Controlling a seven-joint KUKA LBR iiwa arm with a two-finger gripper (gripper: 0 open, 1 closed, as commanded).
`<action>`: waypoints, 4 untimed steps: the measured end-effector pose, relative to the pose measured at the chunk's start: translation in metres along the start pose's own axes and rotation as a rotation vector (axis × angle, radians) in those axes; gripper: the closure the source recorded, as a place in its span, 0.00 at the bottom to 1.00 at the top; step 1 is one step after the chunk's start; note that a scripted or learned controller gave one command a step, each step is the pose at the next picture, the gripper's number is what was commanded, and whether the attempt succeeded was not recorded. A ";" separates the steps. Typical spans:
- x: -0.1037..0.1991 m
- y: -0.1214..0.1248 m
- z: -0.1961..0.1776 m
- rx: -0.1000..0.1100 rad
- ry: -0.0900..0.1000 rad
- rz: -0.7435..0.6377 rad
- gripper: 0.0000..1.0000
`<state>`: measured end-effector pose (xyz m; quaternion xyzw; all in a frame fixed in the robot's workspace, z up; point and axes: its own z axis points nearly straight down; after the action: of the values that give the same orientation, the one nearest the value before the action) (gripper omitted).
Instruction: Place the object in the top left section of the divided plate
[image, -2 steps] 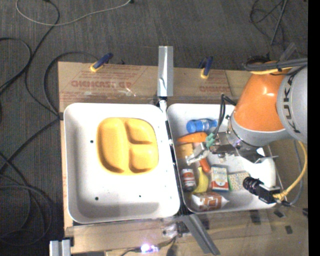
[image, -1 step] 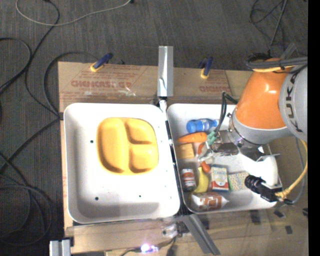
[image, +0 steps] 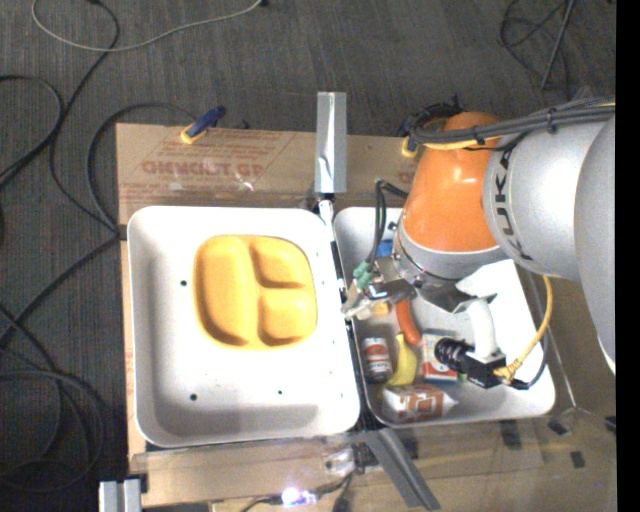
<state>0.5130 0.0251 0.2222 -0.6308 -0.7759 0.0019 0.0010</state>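
Overhead view of the desk (image: 150, 165) with two shallow white bins side by side. The left bin (image: 170, 400) carries the yellow divided plate (image: 257, 290), which lies in the bin's upper half with all its sections bare; the top left section, as the camera sees it, lies toward the bin's far left corner. The right bin (image: 535, 395) holds a cluster of small objects along its near edge: a small dark can (image: 376, 358), a yellow piece (image: 404, 365), an orange stick-like piece (image: 405, 320), a red-and-white packet (image: 436, 362) and a brown-and-white packet (image: 418, 402). The arm (image: 520, 195), grey with an orange band, leans over the right bin, and its gripper (image: 372, 292) sits low near that bin's left wall, just above the cluster. Whether the gripper is apart or together cannot be told, since the wrist hides that end; nothing is visibly held. The step in hand is judged to be the pick: which object is the target cannot be told, though all candidates remain in the right bin. The next move calls for a secure grasp on one object, a lift clear of the shared bin walls, and a carry leftward to the plate's top left section.
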 end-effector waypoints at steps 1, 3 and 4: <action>0.056 -0.012 -0.040 -0.001 -0.001 0.037 1.00; 0.035 -0.023 0.014 0.002 0.001 0.234 1.00; 0.009 -0.030 0.040 0.004 0.000 0.725 1.00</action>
<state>0.4819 0.0282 0.1819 -0.8650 -0.5017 0.0039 0.0014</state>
